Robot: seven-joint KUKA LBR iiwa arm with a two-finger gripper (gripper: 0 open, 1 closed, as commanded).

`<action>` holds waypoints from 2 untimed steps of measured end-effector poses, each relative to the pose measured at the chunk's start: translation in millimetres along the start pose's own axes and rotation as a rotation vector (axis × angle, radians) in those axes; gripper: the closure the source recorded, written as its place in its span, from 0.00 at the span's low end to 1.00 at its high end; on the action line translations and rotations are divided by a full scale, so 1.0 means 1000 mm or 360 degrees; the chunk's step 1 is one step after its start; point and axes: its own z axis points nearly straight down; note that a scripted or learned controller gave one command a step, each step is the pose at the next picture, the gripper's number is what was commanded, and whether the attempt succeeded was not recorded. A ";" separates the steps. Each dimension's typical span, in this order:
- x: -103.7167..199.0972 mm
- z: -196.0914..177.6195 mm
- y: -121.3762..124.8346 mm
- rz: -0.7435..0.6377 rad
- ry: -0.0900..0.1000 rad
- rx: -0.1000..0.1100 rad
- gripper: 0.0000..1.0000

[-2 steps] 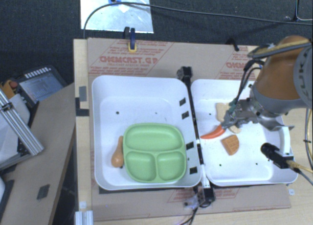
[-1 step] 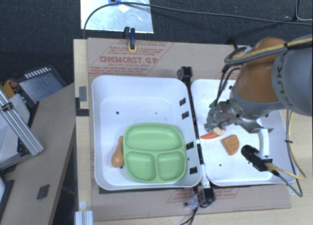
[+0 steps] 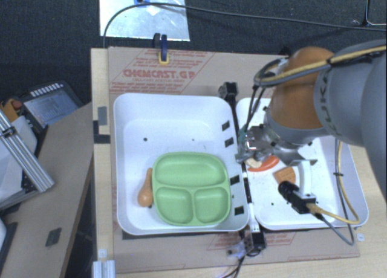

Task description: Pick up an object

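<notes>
Camera view looks down on two white bins: the left bin (image 3: 130, 150) holds a green divided tray (image 3: 191, 187) and a small orange piece (image 3: 146, 190) beside it. The gripper (image 3: 260, 150) is low over the right bin (image 3: 347, 201), near a red-orange object (image 3: 265, 163); its state I cannot tell. I judge this the reaching step; next comes closing and lifting.

Two bins sit side by side on the bench (image 3: 151, 68). In the left bin (image 3: 175, 110) a divided tray (image 3: 190, 187) lies toward six o'clock, with a small pear-shaped object (image 3: 146, 191) touching its nine o'clock edge. In the right bin (image 3: 338, 210), under the arm (image 3: 329, 98), a slice-shaped piece (image 3: 265, 164) lies near the shared wall, a wedge-shaped piece (image 3: 285, 175) just beside it at four o'clock.
</notes>
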 end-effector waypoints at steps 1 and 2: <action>0.056 0.002 -0.009 -0.0002 0.0001 0.0002 1.00; 0.052 0.002 -0.008 0.0009 -0.0002 0.0001 0.00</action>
